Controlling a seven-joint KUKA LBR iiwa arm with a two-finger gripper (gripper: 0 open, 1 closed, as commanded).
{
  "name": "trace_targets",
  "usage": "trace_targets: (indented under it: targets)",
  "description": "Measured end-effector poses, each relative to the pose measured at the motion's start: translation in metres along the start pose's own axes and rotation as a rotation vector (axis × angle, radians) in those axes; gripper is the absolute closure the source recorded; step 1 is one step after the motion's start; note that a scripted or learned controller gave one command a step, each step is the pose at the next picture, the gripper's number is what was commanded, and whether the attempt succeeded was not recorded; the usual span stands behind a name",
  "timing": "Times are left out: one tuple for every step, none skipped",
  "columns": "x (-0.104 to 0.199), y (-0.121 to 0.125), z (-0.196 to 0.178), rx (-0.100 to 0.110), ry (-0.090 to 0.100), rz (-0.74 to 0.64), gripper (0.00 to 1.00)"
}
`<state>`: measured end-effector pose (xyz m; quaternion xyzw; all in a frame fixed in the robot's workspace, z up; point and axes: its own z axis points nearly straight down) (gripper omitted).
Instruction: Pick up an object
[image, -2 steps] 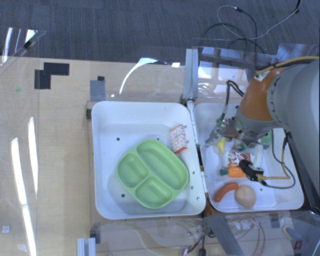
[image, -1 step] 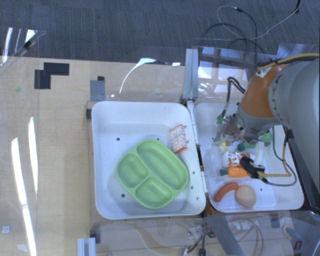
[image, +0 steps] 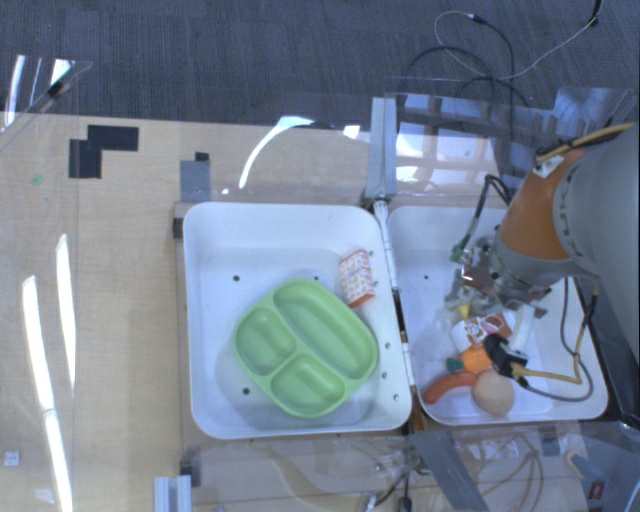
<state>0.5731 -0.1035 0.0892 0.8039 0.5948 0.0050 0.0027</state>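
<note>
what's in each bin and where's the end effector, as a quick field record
left bin: green divided plate; small orange-and-white packet by the right wall
right bin: orange sausage-shaped item, tan round item, small mixed pieces
arm: reaches in from the right
end effector: low over the right bin's pile
held object: none visible

Green divided plate (image: 305, 347) and small snack packet (image: 356, 277) in left bin (image: 205, 300).
</note>
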Motion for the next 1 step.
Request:
trace_targets:
  targets:
    - [0.0409,0.0299,-0.1545,0.004,-0.004,0.076,1.00]
